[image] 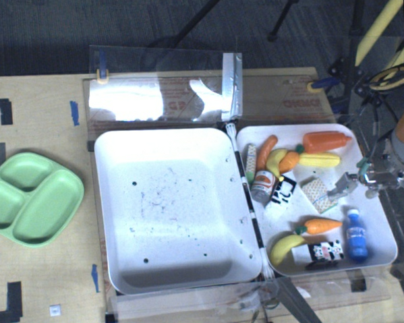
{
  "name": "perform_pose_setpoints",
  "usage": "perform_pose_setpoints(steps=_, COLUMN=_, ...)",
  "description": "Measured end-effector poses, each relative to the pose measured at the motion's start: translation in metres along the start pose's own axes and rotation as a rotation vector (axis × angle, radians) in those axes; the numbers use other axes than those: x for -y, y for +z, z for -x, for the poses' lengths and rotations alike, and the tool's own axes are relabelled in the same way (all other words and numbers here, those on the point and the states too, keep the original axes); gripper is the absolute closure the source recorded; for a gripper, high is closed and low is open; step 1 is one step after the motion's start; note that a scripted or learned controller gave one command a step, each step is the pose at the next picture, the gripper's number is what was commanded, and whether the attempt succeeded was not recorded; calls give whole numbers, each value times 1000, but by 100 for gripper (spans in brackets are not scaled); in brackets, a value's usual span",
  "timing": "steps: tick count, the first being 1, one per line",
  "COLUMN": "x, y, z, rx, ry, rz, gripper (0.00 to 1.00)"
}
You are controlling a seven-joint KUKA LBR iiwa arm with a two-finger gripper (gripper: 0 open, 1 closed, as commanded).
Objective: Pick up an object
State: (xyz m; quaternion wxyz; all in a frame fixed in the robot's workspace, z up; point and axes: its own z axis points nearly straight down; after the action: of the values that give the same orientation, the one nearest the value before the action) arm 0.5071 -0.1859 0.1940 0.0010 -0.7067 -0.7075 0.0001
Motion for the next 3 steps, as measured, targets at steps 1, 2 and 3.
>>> perform_pose_setpoints(steps=1, x=2, y=8, z=12, rx=0, ry=-231, rz=0, gripper=0)
perform_pose_setpoints(steps=2, x=-126, y=17, z=-2, rx=3, ry=-326, rz=5, gripper=0)
perform_pose_setpoints(steps=3, x=-156, y=100, z=18, rx=-5, ry=-425, rz=-6, gripper=0)
